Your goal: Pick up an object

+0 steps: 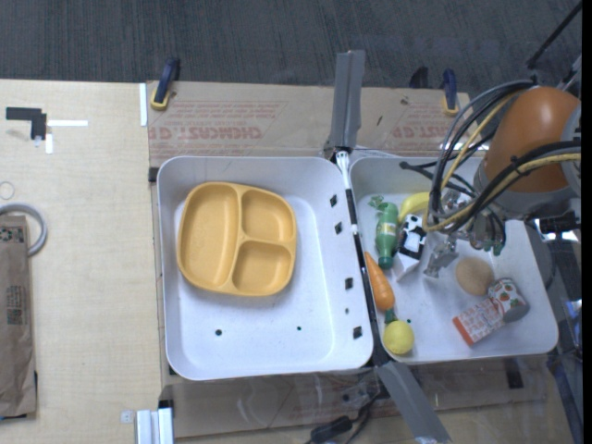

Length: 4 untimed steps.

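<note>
My gripper (pixel 440 255) hangs over the middle of the right bin (pixel 541 340), under the orange-banded wrist and its cables. Just right of it lies a tan, egg-shaped object (pixel 475 276). A red and white carton (pixel 488 311) lies nearer the front right. Left of the gripper are a black and white item (pixel 413 237), a green bottle (pixel 386 232) and a yellow banana (pixel 418 203). An orange carrot (pixel 379 283) and a yellow lemon (pixel 399 338) lie along the bin's left wall. I see nothing held in the gripper.
The left bin (pixel 277 340) holds a yellow divided plate (pixel 237 239). A grey divider bar (pixel 348 100) runs between the bins. Cardboard lies behind them, and a brown paper bag (pixel 14 313) sits at the far left of the bench.
</note>
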Each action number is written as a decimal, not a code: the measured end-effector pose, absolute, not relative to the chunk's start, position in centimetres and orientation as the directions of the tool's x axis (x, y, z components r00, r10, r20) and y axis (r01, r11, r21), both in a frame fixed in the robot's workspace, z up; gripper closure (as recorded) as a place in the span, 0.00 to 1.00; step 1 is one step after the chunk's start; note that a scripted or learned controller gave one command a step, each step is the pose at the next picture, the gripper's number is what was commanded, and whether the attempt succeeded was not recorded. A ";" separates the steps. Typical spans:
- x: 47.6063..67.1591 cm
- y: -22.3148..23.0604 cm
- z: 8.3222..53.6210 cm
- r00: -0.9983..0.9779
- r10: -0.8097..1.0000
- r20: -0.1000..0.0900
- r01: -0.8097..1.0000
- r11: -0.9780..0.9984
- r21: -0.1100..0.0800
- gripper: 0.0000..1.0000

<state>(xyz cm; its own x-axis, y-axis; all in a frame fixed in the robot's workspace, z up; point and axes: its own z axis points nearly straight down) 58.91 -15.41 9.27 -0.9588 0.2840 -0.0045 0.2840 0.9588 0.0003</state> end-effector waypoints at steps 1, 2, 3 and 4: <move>65.4 -21.3 12.8 -0.999 -0.041 -0.008 -0.041 0.999 -0.002 0.00; 66.1 -16.7 17.7 -0.939 -0.343 -0.007 -0.343 0.939 -0.002 0.00; 66.0 -22.1 16.4 -0.600 -0.800 -0.006 -0.800 0.600 -0.005 0.00; 66.0 -21.7 14.3 -0.670 -0.743 -0.005 -0.743 0.670 -0.003 0.00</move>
